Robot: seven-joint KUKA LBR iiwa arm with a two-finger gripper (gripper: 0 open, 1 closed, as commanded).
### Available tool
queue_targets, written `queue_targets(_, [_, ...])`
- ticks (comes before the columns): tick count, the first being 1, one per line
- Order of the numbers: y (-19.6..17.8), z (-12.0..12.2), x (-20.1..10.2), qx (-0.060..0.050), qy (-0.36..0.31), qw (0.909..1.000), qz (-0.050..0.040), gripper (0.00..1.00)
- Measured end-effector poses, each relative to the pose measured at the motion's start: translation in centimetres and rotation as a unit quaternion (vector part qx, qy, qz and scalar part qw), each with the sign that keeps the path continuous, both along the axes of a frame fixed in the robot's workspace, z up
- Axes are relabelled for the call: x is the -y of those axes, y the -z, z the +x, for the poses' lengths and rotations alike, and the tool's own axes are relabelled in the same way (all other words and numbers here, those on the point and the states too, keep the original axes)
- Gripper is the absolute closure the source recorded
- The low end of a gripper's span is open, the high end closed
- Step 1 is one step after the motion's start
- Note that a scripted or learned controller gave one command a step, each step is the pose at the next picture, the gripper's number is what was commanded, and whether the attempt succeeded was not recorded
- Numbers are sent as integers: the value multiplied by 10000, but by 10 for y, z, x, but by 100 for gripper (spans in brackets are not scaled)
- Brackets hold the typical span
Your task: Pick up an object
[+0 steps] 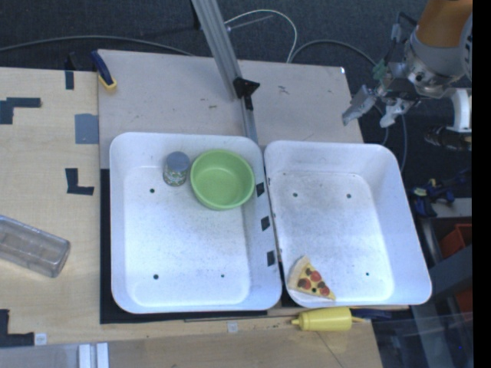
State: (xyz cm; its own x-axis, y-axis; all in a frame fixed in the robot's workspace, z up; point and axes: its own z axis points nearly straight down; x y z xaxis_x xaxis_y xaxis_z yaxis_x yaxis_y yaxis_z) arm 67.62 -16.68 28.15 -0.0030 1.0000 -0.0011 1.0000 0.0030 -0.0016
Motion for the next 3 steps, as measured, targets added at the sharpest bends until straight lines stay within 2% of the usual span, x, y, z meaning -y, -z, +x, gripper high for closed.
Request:
queue_targets(1, [0, 0, 0, -1, 3, 10000, -3, 0])
queue_targets(3, [97, -1, -7, -22, 5, 10000, -1, 0])
